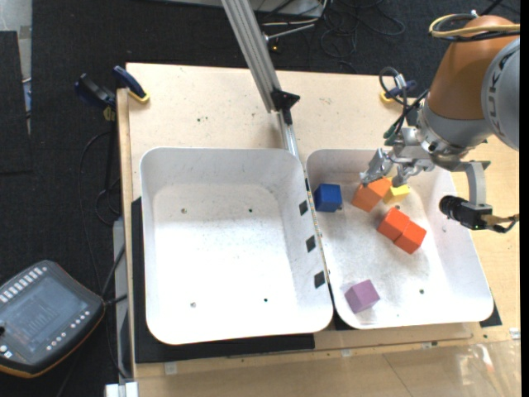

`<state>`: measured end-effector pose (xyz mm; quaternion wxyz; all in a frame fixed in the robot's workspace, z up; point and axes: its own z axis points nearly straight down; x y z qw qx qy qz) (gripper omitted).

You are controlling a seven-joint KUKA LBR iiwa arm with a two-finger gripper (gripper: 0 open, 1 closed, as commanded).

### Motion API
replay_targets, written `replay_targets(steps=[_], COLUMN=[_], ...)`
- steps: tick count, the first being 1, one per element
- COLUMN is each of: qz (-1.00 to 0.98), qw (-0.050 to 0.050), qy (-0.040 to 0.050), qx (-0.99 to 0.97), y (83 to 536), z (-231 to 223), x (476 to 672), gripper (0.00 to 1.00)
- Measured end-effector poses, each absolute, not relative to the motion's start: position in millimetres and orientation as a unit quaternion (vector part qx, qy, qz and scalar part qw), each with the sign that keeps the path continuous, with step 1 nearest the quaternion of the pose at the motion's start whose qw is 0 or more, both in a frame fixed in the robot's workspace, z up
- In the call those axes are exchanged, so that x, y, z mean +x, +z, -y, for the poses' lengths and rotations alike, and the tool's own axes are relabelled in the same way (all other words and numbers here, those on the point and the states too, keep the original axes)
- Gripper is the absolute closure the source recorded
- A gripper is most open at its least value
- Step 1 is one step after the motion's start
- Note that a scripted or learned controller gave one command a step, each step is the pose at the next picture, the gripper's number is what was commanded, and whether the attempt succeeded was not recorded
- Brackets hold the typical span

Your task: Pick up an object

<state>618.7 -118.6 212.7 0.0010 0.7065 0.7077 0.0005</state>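
Observation:
My gripper [388, 174] hangs over the far part of the right bin [463, 292], reaching in from the right. Directly beneath its tips lies a small orange cube [371, 195], tilted, with a small yellow block [401, 192] just to its right. The gripper sits so close over both that I cannot tell whether it touches either. A larger orange-red block [402, 229] lies nearer the front, a blue cube [328, 198] rests by the bin's left wall, and a purple cube [362, 296] sits near the front edge.
The left bin [165, 222] stands beside the right one. A slanted metal rail [252, 44] runs down to the seam between the bins. A black camera unit [463, 211] hangs off the wrist at right. A teach pendant [41, 317] lies at front left.

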Motion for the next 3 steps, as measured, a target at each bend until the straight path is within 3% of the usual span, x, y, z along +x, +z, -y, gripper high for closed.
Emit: replay_targets(steps=[3], qz=[-0.71], qw=[-0.002], qy=[-0.0004], qx=[0.704], y=[219], z=[-49], x=[583.4], gripper=[1.0])
